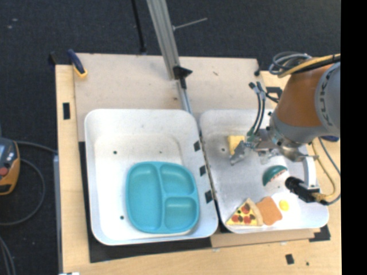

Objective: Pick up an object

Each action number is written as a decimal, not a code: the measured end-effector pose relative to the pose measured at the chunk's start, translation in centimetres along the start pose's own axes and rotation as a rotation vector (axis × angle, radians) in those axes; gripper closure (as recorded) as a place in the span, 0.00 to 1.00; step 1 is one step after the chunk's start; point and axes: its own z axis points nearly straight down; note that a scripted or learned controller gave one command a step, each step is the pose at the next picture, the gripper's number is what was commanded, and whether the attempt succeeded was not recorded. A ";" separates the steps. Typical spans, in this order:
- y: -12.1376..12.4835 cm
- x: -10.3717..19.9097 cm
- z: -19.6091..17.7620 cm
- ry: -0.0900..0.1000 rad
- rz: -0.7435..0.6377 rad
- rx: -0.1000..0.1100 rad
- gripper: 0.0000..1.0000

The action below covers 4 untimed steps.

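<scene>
In the right bin (pixel 221 132), upper part: gripper (pixel 239 153), finger state not discernible, just beside yellow wedge (pixel 234 143), nothing seen held. Farther out, same bin: teal-and-white piece (pixel 273 175), yellow round piece (pixel 283 205), orange slab (pixel 268 210), pizza slice (pixel 244 213); left bin (pixel 114 125): teal divided plate (pixel 162 197). Risk judged: wedge nudged aside on closing, being so near the fingers.
</scene>
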 end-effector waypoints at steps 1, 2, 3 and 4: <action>-0.1 0.7 4.6 0.000 0.001 -0.002 0.00; 0.0 0.6 7.3 0.000 0.001 -0.004 0.00; 0.2 0.6 5.9 0.001 0.005 -0.011 1.00; 0.2 1.3 0.0 -0.001 -0.004 -0.013 1.00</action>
